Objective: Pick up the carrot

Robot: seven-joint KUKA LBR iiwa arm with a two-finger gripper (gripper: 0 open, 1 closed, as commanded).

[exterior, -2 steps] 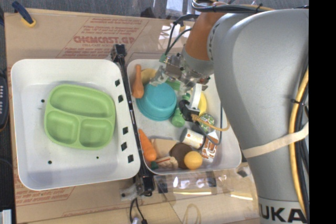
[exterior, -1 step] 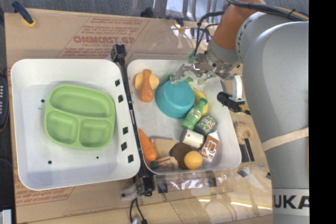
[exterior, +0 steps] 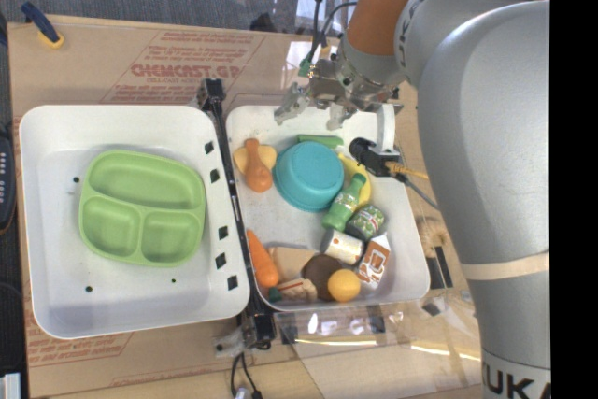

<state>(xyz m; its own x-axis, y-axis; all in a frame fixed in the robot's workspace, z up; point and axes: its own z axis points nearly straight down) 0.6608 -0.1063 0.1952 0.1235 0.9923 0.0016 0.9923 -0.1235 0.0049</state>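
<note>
White plastic, two shallow bins side by side on the tabletop (exterior: 140, 61): left bin (exterior: 47, 294) at centre-left of frame, right bin (exterior: 411, 243) at centre. Left bin carries one green three-section tray (exterior: 142, 207). Right bin, counted: one carrot (exterior: 263, 260), one teal bowl (exterior: 309, 175) lying mouth-up, one tan pear-shaped piece (exterior: 255, 165), one green bottle (exterior: 344, 204), one green can (exterior: 366, 220), one small white-and-brown cup (exterior: 342, 247), one orange ball (exterior: 343, 285), one red-and-white carton (exterior: 375, 263), one dark brown round piece (exterior: 320, 269).

The carrot: orange, slim, tapering to a point toward frame top, lying along the right bin's left wall in its lower left part, near the frame's lower centre. Blunt end toward the bin's bottom edge.

My hand (exterior: 318, 112) hangs over the right bin's upper rim, upper centre of frame, fingers spread wide with nothing between them. Well apart from the carrot.
</note>
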